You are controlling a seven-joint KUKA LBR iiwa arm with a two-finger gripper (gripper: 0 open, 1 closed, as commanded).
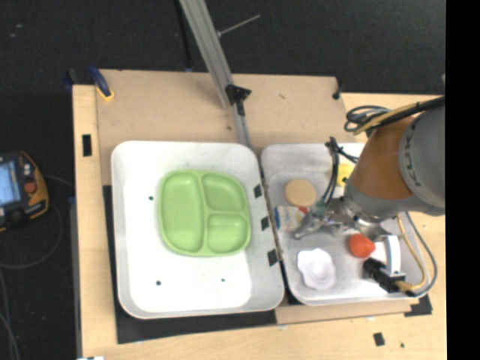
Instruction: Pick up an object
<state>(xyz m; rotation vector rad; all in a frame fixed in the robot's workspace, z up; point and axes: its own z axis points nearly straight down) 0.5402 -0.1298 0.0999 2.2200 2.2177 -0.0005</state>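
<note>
The green tray (204,214) looks like smooth matt plastic. Both bins (135,276) are white, faintly glossy plastic. The surface (165,103) looks like matt wood board. The strut (206,40) is dull metal.

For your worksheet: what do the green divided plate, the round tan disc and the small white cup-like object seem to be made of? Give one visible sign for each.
Green divided plate: likely moulded plastic, matte; uniform colour, soft rounded compartment edges.
Round tan disc: possibly wood or cork; flat, dull tan face, but too small to be sure.
White cup-like object: probably plastic or paper; smooth, slightly glossy white, material left open.
</note>
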